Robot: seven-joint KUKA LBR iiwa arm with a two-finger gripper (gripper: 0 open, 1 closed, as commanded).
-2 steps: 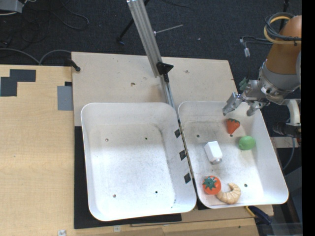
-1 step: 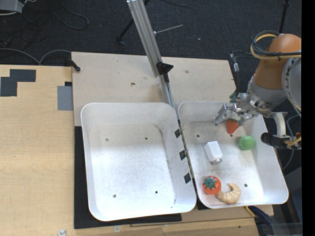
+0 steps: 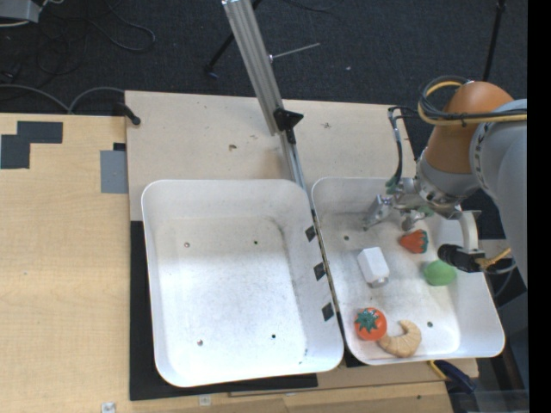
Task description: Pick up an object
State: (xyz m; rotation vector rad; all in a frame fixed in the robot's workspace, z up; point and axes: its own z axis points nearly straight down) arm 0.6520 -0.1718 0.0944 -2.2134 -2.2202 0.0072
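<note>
The grey KUKA arm with its orange band reached in from the right and hung its two-finger metal gripper (image 3: 398, 211) low over the far part of the shallow white right-hand bin (image 3: 482, 338). How wide it stood could not be told, and nothing showed in its grasp. The nearest candidate, a small red-orange rounded toy (image 3: 413, 241), lay just beside the gripper toward the bin's near side. Further on sat a green rounded lump (image 3: 440, 273), a white rectangular block (image 3: 374, 266) nearer the bin's middle, and at the near edge a red tomato-like toy with a green top (image 3: 370, 323) touching a tan croissant-shaped piece (image 3: 401, 340). The shallow white left-hand bin (image 3: 164, 334) held no objects. The risk, as judged here, was that the gripper sat offset from the red-orange toy; a descent from this spot would likely close on bare floor or nudge the rounded toy aside, since such a shape rolls easily under a glancing touch.
</note>
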